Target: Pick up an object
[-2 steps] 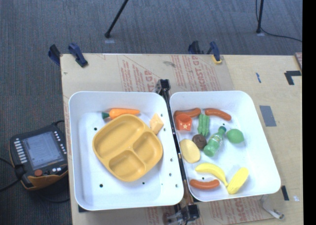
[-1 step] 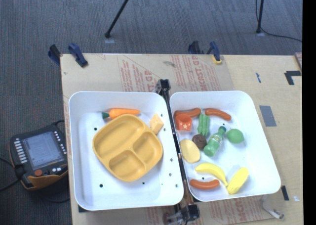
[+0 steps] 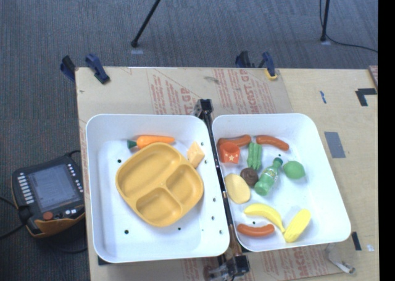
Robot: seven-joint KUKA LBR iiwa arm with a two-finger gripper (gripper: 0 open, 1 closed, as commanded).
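Observation:
Two white bins sit side by side on the bench. The left bin (image 3: 92, 212) holds a yellow divided plate (image 3: 159, 184), an orange carrot (image 3: 154, 141) along its far wall and a pale cheese wedge (image 3: 195, 154). The right bin (image 3: 327, 175) holds several toy foods: a red piece with a star (image 3: 229, 152), a green pod (image 3: 254, 155), a green bottle (image 3: 268, 176), a lime (image 3: 294, 170), a potato (image 3: 237, 188), a banana (image 3: 264, 214), a yellow piece (image 3: 297, 225) and three sausages, one at the near wall (image 3: 255, 230).
A teach pendant (image 3: 48, 194) lies on the floor left of the bench. Blue clamps (image 3: 97, 67) grip the bench's far edge. Tripod legs (image 3: 151, 11) stand on the carpet behind.

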